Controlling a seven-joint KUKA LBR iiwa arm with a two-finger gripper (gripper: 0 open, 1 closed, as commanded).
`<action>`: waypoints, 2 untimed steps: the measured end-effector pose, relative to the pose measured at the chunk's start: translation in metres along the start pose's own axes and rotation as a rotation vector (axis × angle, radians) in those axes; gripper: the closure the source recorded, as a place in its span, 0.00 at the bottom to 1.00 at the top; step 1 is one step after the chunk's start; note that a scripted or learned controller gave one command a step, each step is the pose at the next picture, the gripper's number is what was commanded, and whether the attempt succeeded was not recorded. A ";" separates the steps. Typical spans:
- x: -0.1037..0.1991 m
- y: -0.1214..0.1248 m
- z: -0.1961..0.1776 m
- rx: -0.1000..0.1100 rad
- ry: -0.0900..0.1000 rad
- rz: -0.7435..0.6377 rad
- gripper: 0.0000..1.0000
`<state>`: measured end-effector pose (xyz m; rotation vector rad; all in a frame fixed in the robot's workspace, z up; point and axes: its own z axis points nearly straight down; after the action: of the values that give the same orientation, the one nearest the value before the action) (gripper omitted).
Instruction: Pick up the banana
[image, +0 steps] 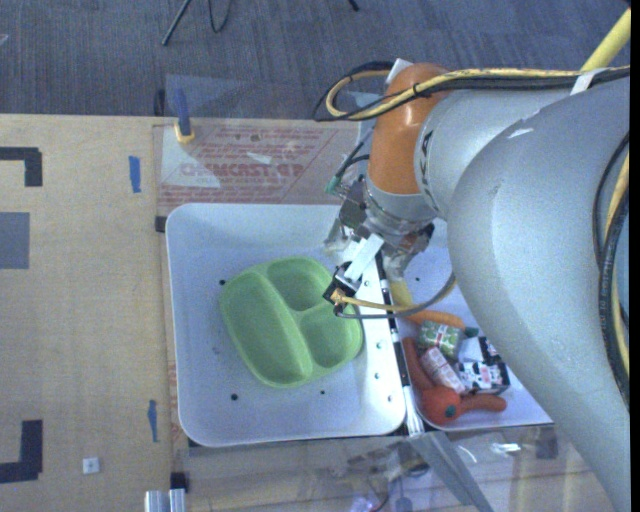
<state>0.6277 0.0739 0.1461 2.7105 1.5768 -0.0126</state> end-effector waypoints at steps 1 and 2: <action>0.005 0.042 -0.037 0.003 0.008 -0.097 0.00; 0.005 0.012 0.014 -0.020 0.002 0.116 0.00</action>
<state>0.6402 0.0722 0.1317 2.7823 1.4087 0.0061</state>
